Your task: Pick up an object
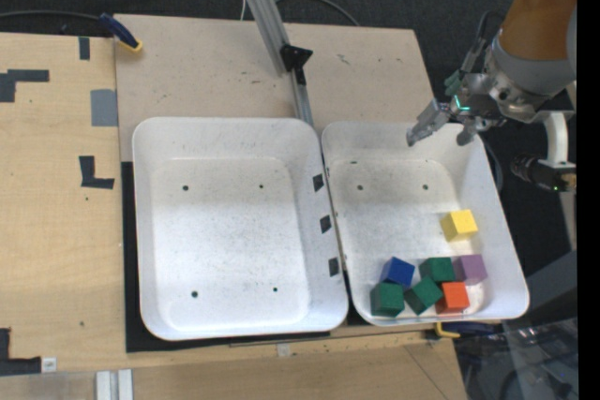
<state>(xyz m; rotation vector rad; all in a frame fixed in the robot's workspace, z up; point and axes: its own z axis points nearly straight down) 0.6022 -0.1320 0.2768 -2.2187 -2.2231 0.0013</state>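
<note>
The gripper [439, 132], fingers spread and holding nothing, hovers over the right bin [375, 145], blocks [427, 284] below.

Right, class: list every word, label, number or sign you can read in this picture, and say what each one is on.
None can be read: no words, numbers or brand marks show.
The dark tape patches on the bench are plain shapes, not letters.
The small dark marks between the left bin and right bin are too small to read.
The coloured blocks carry no print.
</note>
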